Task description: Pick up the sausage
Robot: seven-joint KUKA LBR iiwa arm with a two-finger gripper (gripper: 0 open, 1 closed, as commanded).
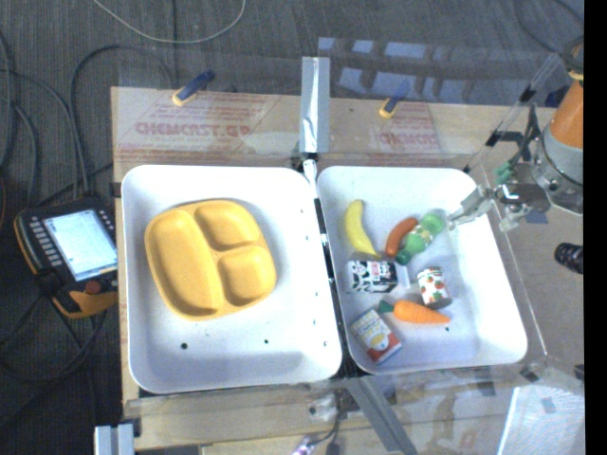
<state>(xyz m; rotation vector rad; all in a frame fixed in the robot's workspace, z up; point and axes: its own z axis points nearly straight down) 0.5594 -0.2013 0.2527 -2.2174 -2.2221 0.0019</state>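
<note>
Nearest us in the right bin (493,349) lie a small carton (376,335) and a carrot (417,312). Farther in, the sausage (400,236) rests slantwise, touching a green bottle (421,234) with a banana (357,227) just beside (a tight cluster). We judge the bottle could get nudged or grabbed instead. The gripper (474,204) hovers near the bottle; we cannot tell its state, and it holds nothing visible
</note>
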